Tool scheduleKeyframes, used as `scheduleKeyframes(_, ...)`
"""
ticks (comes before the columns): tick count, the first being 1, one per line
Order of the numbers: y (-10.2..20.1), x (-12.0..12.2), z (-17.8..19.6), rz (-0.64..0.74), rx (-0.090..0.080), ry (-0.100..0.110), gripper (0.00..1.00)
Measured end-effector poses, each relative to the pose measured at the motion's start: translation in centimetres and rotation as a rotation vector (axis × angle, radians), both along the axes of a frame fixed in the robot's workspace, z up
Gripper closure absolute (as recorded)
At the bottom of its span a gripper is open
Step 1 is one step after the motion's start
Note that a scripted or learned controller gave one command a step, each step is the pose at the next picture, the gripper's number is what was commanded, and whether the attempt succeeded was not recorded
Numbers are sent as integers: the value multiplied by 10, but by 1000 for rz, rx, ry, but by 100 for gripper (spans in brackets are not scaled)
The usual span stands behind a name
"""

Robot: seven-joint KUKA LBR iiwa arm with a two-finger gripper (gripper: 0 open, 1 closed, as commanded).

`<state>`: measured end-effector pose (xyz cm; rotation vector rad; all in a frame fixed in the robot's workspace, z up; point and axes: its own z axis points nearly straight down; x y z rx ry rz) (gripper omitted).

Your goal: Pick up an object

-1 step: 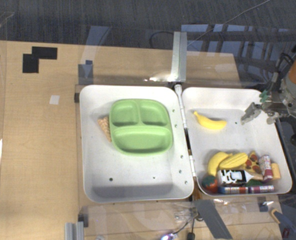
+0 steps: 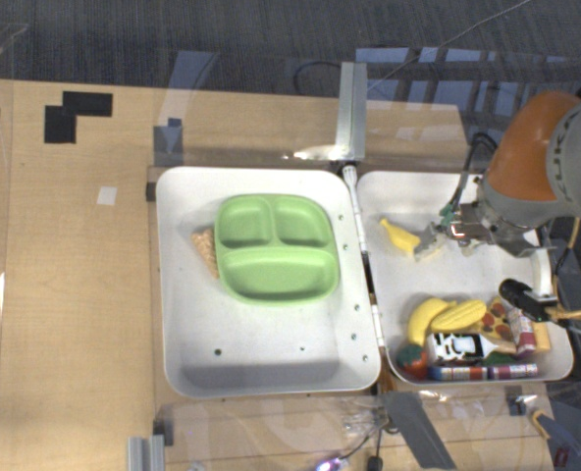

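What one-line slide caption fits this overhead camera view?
Grey arm's hand beside small yellow banana-shaped toy in right white bin; green divided plastic plate in left.

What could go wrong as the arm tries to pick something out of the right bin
The gripper sits right beside the small yellow wedge-shaped piece near the right white bin's upper part; closing off-centre could just nudge it away. The other items, such as the yellow toy bananas, lie piled against the bin's lower wall, so a grab there may catch several things or slip.
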<state>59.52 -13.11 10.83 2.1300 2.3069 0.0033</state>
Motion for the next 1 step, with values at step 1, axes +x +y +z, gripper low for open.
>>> scheduleKeyframes(1,36,49,-19,106,-2,-11,0)
